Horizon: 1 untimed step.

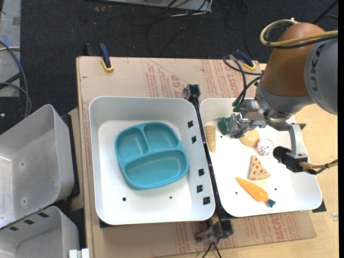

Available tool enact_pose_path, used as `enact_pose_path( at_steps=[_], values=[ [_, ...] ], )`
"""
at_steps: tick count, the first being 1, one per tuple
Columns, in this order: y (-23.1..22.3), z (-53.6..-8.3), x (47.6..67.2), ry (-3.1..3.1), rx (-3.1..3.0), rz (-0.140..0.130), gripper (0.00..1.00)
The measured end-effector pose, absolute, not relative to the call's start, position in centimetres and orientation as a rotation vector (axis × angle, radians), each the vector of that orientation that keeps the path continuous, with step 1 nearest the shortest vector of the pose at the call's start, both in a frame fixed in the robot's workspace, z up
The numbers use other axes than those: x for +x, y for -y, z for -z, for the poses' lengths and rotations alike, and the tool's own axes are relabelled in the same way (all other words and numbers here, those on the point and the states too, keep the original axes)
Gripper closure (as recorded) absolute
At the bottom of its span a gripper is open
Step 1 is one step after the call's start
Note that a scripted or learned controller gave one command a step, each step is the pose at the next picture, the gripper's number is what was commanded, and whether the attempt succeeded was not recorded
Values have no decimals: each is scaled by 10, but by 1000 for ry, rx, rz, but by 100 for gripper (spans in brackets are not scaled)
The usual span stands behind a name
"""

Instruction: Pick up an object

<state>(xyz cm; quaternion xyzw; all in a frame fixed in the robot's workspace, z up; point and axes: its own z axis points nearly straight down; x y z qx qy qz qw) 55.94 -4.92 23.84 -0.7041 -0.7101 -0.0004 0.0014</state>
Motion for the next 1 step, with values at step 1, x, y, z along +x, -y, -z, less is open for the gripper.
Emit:
enact_pose_path(
  at_steps=[1],
  values=[
    [-14,-238,548,2230,-2208,0,100]
  ],
)
